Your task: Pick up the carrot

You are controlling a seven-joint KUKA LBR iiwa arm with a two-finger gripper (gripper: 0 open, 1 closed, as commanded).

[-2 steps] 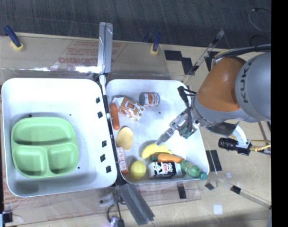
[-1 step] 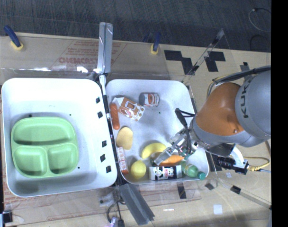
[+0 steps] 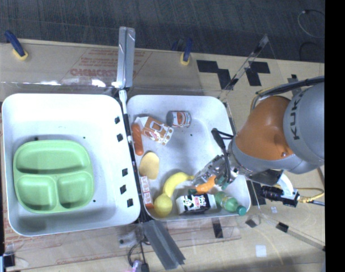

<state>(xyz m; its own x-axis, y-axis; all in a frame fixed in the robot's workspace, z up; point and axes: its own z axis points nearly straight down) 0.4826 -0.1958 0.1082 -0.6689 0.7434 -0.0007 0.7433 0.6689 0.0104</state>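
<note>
The carrot (image 3: 205,184) is a small orange piece low in the right bin (image 3: 209,106), between a banana and a green bottle. My gripper (image 3: 214,173) is down in that bin, right over the carrot's upper end and touching or nearly touching it. The wrist hides part of the carrot, so a grasp cannot be made out. The grey arm with its orange band (image 3: 263,132) reaches in from the right, over the bin's right wall.
Crowding the carrot are a banana (image 3: 177,182), a lemon (image 3: 163,204), a black-and-white carton (image 3: 195,203) and a green bottle (image 3: 229,203). Farther up lie a tan oval (image 3: 150,165), a sausage (image 3: 137,139), a red-and-white packet (image 3: 156,130) and a can (image 3: 178,118). The left bin (image 3: 59,109) holds a green tray (image 3: 53,174).
</note>
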